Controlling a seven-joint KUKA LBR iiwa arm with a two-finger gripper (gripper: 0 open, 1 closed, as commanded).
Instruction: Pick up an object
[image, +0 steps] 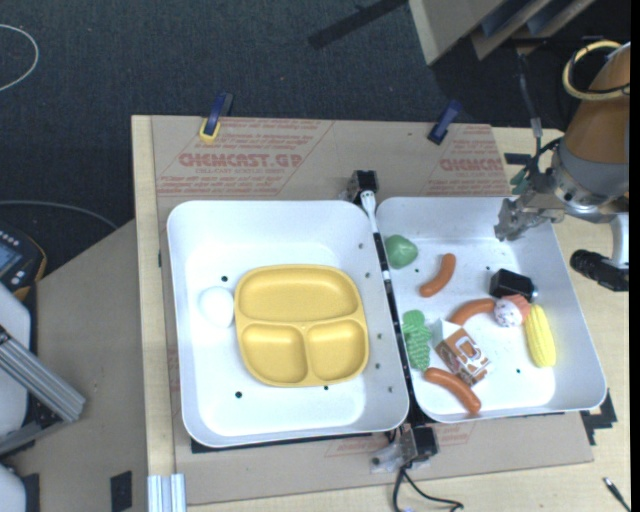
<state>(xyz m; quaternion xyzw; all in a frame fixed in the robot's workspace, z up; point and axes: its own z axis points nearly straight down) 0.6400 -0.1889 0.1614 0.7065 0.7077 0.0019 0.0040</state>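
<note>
Camera view | gripper (516, 222) is seen at upper right, over the right bin's (575, 375) far rim | finger state cannot be told | nothing is seen held | hot dogs (437, 275), corn (540, 335) are spread lower in that bin.

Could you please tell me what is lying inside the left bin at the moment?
The left bin holds a yellow divided plate, lying flat near its middle, and a small white ball touching the plate's left edge. Whatever sits beneath the plate is covered.
</note>
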